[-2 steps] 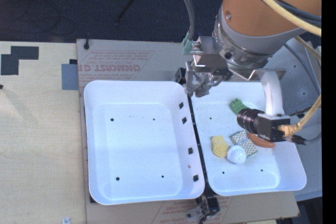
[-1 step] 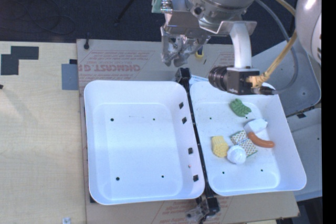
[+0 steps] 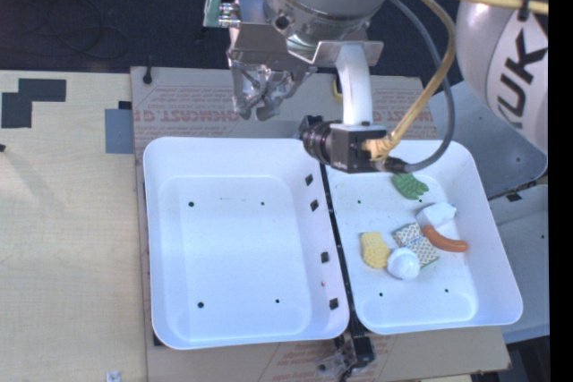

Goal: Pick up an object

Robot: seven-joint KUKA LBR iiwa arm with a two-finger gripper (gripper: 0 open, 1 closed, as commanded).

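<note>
Several small objects lie in the right bin (image 3: 466,304): a green piece (image 3: 410,185), a white lump (image 3: 436,214), an orange sausage shape (image 3: 446,240), a yellow block (image 3: 374,250), a white ball (image 3: 403,265) and a patterned flat piece (image 3: 417,241) under them. My gripper (image 3: 261,98) hangs high over the back rim of the left bin (image 3: 170,237), well away from the objects to its right and front. I see nothing in it.
A black camera unit (image 3: 345,145) on the arm hangs over the divide between the bins. Cardboard (image 3: 192,103) lies under the bins, with a tan bench surface (image 3: 63,237) to the left.
</note>
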